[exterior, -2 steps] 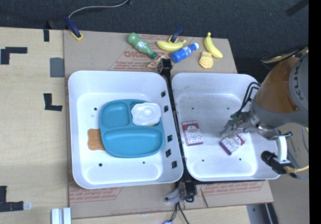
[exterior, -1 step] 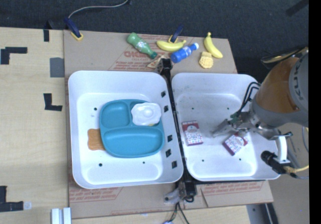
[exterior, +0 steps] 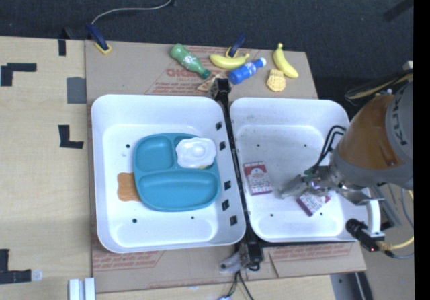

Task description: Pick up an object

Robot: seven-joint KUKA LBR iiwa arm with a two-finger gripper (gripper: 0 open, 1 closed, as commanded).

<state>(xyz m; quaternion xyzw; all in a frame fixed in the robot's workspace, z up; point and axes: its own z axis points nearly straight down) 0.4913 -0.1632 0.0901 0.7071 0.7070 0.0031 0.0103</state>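
My gripper hangs low over the right bin, near its front right part. Its grey fingers point left and down. Just below them a small dark red packet lies on the bin floor, touching or nearly touching the fingertips. A red and white card-like packet lies flat to the left, apart from the gripper. Whether anything sits between the fingers is hidden by the wrist.
The left bin holds a blue divided plate with a white fried egg and a piece of toast under its left edge. Behind the bins lie a green bottle, two bananas, a blue bottle and corn.
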